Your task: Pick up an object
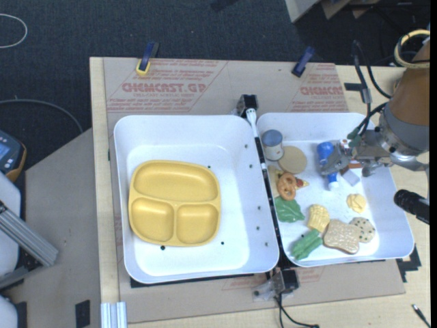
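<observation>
left bin [136, 149]: centre-left, holds yellow divided tray [175, 202] | right bin [403, 238]: centre-right, holds toy foods | arm [410, 111]: right edge | gripper [339, 162]: low in upper right bin, by blue object [325, 153]; finger state cannot be told | progress: judged early, nothing visibly lifted; grasp and lift remain

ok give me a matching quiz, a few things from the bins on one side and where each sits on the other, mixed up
Things:
1. yellow divided plate
2. grey-blue cylinder
3. pretzel
4. toast slice

Places:
A. right bin, near front edge
B. left bin, middle
C. right bin, far left corner
D. right bin, left side, just above the green leafy piece

Pairs: 1-B, 2-C, 3-D, 4-A
</observation>
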